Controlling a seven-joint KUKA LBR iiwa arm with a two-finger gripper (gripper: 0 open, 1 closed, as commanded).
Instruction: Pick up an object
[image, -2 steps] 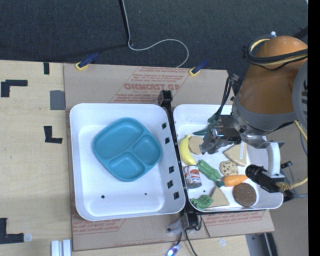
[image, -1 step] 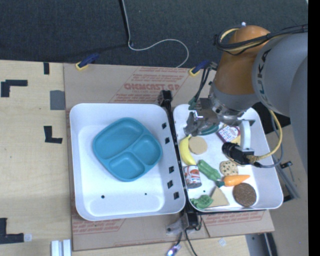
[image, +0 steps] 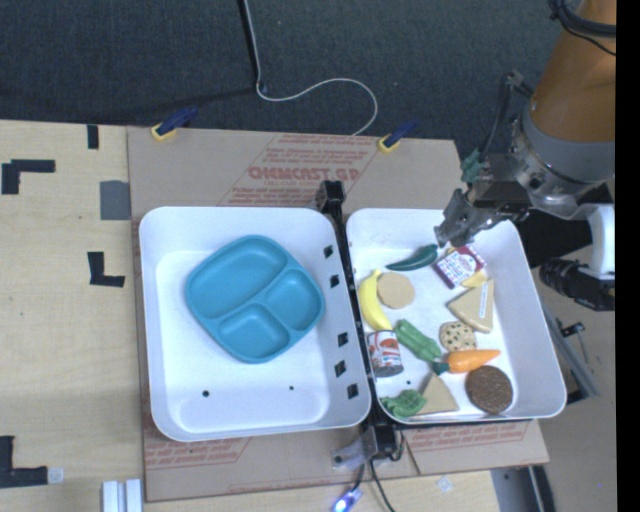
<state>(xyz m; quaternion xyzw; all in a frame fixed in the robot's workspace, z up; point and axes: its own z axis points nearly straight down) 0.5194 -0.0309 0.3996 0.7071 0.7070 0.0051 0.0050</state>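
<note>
The right bin (image: 530, 290) holds several toy foods. Among them are a dark green pepper (image: 412, 260), a purple packet (image: 459, 266), a yellow banana (image: 372, 300), a tan round biscuit (image: 396, 291) and a cheese wedge (image: 475, 305). Further forward lie a green pickle (image: 418, 340), an orange carrot (image: 472, 360), a small can (image: 386, 353) and a brown disc (image: 490, 388). My gripper (image: 455, 228) hangs over the bin's back part, just above the pepper's right end and the purple packet. I see nothing held in it.
A blue divided plate (image: 255, 297) lies in the left bin (image: 165, 330). A black hinge strip (image: 343, 300) runs between the bins. The arm's grey and orange body (image: 575, 100) fills the upper right. A white cable (image: 300, 95) loops behind the bins.
</note>
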